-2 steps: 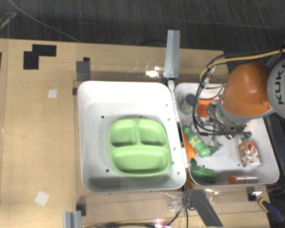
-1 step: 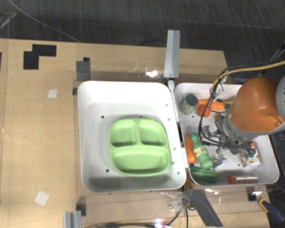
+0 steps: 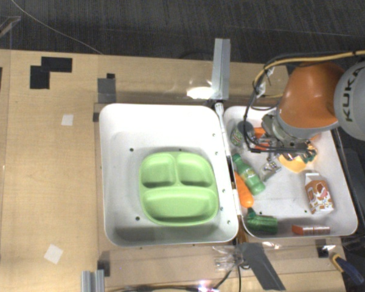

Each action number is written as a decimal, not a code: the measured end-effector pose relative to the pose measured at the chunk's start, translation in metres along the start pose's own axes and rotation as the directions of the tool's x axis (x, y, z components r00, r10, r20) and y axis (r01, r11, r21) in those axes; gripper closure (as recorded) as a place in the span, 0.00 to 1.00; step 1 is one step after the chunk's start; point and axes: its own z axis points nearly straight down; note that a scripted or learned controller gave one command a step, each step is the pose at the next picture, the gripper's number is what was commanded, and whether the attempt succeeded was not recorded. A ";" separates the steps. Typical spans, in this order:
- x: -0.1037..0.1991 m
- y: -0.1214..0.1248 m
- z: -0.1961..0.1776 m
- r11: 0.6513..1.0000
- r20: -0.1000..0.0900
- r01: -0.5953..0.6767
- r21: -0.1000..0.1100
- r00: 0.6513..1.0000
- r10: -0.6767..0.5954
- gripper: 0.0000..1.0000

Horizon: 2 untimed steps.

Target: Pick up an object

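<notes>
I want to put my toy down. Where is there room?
Left bin: bare white floor all around the green tray. Right bin: a bare patch between the green bottle and snack packet; crowded beneath the gripper.

Grey KUKA-lettered arm [image 3: 357, 102], orange band, black and yellow cables

The grey robot arm with the orange band [image 3: 347, 99] bears dark letters reading "KUK", cut off at the picture's right edge. The print on the small red-and-white packet [image 3: 319, 194] is too small to read.
</notes>
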 end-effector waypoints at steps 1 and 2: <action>0.056 -0.011 -0.002 0.995 -0.001 0.102 0.002 0.995 -0.102 0.00; -0.020 -0.035 0.000 1.000 -0.015 -0.021 -0.003 1.000 0.020 0.00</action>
